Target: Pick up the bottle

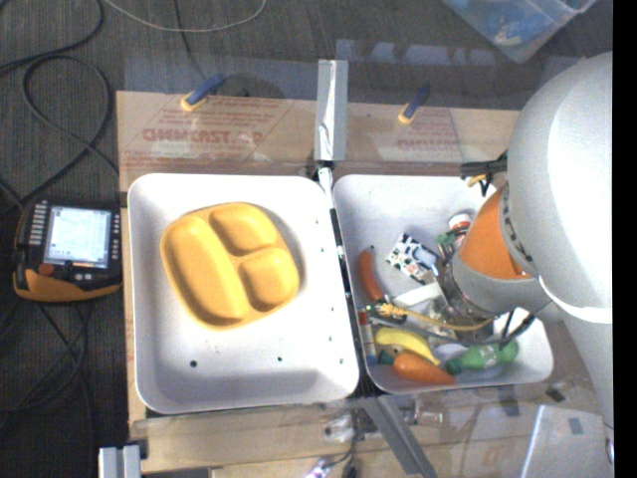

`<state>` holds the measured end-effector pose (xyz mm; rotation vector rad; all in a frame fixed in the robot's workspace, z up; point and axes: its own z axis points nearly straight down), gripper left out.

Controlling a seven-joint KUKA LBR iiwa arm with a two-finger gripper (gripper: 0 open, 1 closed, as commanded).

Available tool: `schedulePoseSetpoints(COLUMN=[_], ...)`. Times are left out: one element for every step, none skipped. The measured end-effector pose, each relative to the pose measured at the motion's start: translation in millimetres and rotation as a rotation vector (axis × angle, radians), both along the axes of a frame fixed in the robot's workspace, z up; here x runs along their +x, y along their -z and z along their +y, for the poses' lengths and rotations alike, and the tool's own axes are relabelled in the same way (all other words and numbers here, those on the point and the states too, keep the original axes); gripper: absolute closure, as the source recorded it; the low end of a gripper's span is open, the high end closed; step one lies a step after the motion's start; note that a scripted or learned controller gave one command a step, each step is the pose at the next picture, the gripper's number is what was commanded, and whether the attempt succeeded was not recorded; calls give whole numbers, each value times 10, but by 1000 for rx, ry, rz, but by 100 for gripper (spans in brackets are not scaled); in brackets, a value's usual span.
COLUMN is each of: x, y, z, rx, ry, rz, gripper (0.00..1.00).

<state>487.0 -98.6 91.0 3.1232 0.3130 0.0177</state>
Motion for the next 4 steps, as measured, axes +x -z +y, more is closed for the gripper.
schedulePoseSetpoints(x=[-1, -1, -1, -1], y=[1, 1, 1, 1], z=[11, 10, 9, 8], rx=[-3, -2, -2, -2], ry=[3, 2, -1, 1], rz=[-1, -1, -1, -1], gripper=[100, 100, 100, 100])
